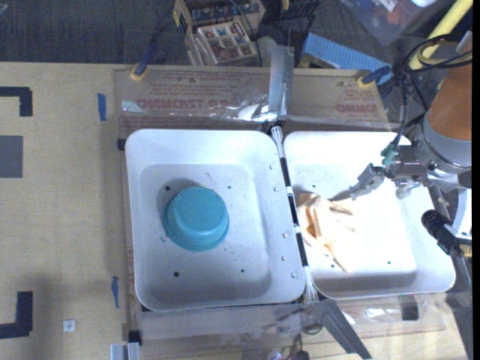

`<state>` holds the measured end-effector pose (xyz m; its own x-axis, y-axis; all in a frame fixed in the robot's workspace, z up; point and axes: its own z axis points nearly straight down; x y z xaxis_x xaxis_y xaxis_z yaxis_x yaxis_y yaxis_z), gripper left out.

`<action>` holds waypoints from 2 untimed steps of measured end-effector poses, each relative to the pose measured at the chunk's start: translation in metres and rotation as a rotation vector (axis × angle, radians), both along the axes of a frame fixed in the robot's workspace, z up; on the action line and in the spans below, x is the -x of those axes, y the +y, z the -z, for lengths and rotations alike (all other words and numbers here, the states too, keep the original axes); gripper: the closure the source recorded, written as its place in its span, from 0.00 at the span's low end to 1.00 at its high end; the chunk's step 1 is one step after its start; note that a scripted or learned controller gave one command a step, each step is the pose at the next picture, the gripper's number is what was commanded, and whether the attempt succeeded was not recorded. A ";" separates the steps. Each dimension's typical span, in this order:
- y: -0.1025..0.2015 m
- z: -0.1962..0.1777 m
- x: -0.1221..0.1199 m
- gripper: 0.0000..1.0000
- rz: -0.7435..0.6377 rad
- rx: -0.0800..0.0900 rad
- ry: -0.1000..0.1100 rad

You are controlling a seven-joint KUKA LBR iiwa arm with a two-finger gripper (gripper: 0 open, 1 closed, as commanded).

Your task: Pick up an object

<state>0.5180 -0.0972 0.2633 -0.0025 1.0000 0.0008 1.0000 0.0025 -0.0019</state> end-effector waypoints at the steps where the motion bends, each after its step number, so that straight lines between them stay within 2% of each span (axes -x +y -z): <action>1: -0.014 0.115 -0.036 0.00 0.017 0.001 -0.001; 2: -0.019 0.173 -0.056 0.00 -0.049 0.000 -0.011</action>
<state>0.5736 -0.1158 0.0899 -0.0515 0.9987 0.0008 0.9986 0.0515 0.0091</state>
